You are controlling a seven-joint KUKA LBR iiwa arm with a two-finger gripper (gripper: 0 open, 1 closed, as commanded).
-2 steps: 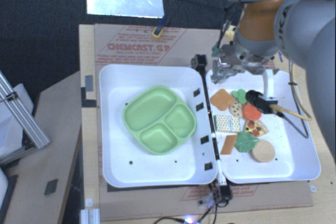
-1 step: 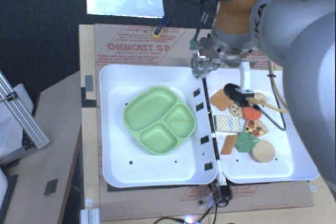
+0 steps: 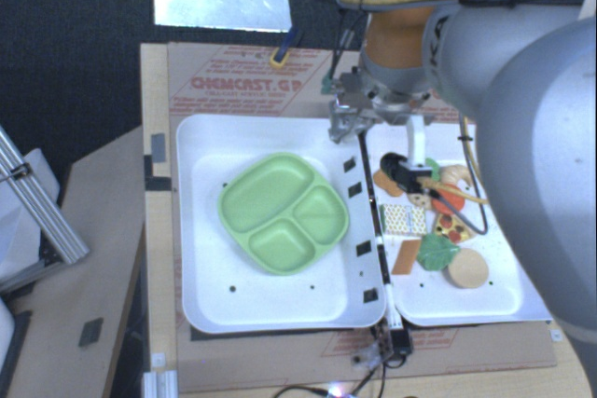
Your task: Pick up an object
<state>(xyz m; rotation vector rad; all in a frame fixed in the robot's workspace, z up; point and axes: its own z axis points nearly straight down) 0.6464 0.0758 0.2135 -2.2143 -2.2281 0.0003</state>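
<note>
The gripper (image 3: 347,121) is seen just beyond the far right corner of a green divided plate (image 3: 284,212), above the rims where two white bins meet; whether it is open or closed cannot be told. To the plate's right, in the right bin (image 3: 508,298), small toy food pieces are heaped: a patterned square (image 3: 403,219), a pizza slice (image 3: 452,226), a green leafy piece (image 3: 435,252) and a tan round disc (image 3: 467,269). The disc, on the heap's side farthest from the plate, is judged light, hard and best pinched across its sides. Beyond the plate, red print on a brown sheet (image 3: 242,81) appears to read "CHEMCAST GP"; the smaller lines are illegible.
</note>
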